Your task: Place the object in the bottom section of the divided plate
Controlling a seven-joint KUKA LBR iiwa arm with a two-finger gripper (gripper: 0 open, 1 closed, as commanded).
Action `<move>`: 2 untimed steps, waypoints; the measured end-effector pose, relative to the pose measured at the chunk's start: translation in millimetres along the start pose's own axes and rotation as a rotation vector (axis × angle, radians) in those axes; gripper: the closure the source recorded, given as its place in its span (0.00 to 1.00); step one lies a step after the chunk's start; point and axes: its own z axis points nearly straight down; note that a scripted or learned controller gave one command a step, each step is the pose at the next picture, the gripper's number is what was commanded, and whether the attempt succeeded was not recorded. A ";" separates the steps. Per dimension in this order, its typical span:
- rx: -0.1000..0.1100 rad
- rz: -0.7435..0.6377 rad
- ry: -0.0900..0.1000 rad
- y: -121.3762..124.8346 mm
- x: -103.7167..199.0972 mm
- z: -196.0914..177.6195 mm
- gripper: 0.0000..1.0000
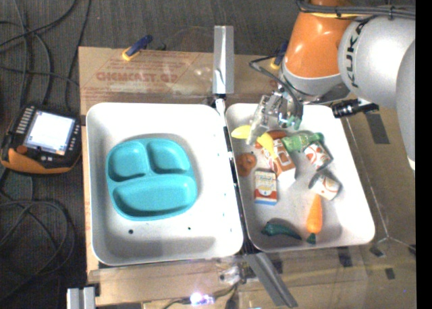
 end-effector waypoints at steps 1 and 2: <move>-0.004 -0.092 0.000 64.9 57.6 -7.7 1.00; -0.007 0.116 -0.008 134.9 87.5 63.8 1.00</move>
